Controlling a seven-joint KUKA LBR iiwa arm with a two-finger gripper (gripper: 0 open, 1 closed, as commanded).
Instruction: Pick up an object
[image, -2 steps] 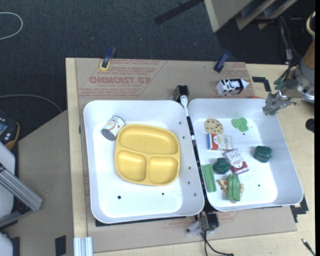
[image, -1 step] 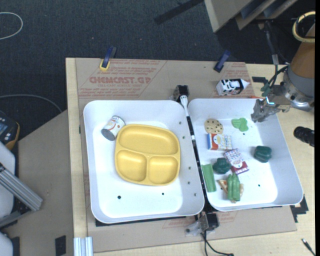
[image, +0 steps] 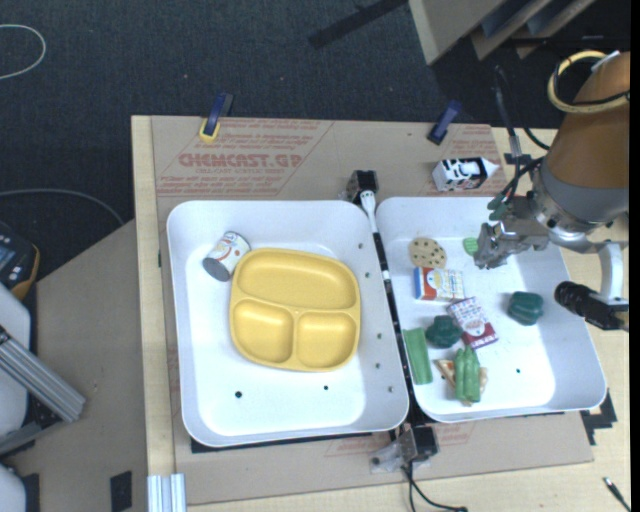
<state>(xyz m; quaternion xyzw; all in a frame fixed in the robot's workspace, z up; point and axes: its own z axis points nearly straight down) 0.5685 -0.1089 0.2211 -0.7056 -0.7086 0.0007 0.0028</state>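
Note:
My gripper (image: 488, 252) hangs over the far part of the right bin (image: 560, 395), reaching in from the right. A small green piece (image: 470, 243) lies just left of it. Nearby in that bin are a round chocolate-chip cookie (image: 427, 251), a small red, white and blue box (image: 440, 284), a red and white packet (image: 470, 322), a dark green lump (image: 525, 307), another dark green lump (image: 441, 332), a long green stick (image: 417, 355) and a green and tan vegetable toy (image: 467, 374). Nothing shows in the gripper's grasp.
The left bin (image: 200, 390) holds a yellow divided plate (image: 295, 307) and a small tipped can (image: 226, 255) at its far left. A black-and-white patterned object (image: 464, 172) lies on the bench behind the right bin. Clamps sit at the board's far edge.

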